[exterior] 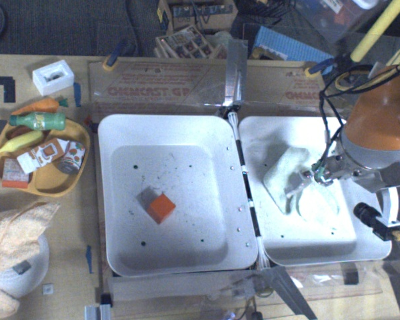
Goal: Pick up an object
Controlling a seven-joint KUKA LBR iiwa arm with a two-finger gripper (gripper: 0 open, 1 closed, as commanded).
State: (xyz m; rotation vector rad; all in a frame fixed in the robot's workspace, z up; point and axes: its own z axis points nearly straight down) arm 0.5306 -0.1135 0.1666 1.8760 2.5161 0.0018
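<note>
An orange cube (pixel 162 208) lies in the left bin (pixel 120 139), a little left of its middle, with a grey shadow beside it. A pale white, soft-looking object (pixel 282 167) lies in the right bin (pixel 253 135), near its left side. My gripper (pixel 297 191) reaches in from the right and is low over the lower right edge of that white object. It looks close to or touching the object, and blur hides the tip. The grey arm with its orange band (pixel 384 117) stands over the right bin's right edge.
A wooden bowl (pixel 53 185) of toy food and a green bottle (pixel 39 121) sits left of the bins. A small white box (pixel 53 77) lies behind it and a crumpled cloth (pixel 17 245) in front. Cables (pixel 330 119) hang by the arm.
</note>
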